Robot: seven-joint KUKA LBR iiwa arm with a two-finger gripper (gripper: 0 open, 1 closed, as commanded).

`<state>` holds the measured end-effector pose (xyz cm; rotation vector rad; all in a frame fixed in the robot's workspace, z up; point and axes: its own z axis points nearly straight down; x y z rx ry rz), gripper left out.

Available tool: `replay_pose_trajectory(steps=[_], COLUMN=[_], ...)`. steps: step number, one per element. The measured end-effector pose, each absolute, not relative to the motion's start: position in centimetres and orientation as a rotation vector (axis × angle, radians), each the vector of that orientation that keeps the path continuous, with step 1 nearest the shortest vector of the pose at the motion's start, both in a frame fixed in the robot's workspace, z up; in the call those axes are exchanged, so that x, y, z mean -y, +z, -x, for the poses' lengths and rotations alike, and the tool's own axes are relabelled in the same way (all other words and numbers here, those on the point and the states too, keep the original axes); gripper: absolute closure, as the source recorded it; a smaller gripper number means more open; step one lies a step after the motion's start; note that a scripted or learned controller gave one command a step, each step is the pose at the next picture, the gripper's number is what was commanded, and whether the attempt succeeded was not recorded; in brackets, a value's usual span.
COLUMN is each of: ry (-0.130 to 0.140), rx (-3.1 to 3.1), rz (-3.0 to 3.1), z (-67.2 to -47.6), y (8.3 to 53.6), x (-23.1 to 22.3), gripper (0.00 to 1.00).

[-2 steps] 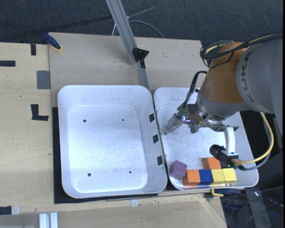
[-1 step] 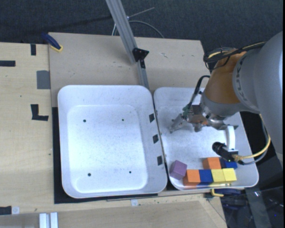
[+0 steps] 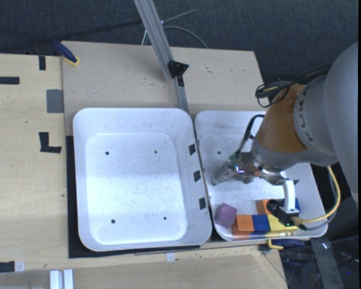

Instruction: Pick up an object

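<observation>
My gripper [image 3: 224, 174] is low over the middle of the right bin [image 3: 212, 131], reaching in from the right under the grey arm with its orange band. Nothing shows in its grasp. Several small blocks lie along the bin's front edge, below the gripper and apart from it: a purple block [image 3: 226, 214], an orange block [image 3: 245, 223], a blue block [image 3: 260, 223] and a yellow block [image 3: 278, 221]. A second orange piece [image 3: 263, 206] sits just behind them. The arm's wrist covers part of the bin's right side.
The left bin [image 3: 132, 179] stands beside the right one, their rims touching. A slanted metal bar [image 3: 159, 35] runs from the top down to the gap between the bins. A white piece [image 3: 288, 192] and cables hang by the wrist.
</observation>
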<state>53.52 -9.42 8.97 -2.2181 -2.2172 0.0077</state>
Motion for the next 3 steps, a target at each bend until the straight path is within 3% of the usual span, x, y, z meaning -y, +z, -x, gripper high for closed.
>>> replay_pose_trajectory(steps=[1,3], ry=[-0.006,0.006], rx=[2.226,2.219], rz=[2.224,2.217], z=[-50.3,-50.7], y=[24.6,19.0], x=[10.0,7.4], gripper=[0.00,0.00])
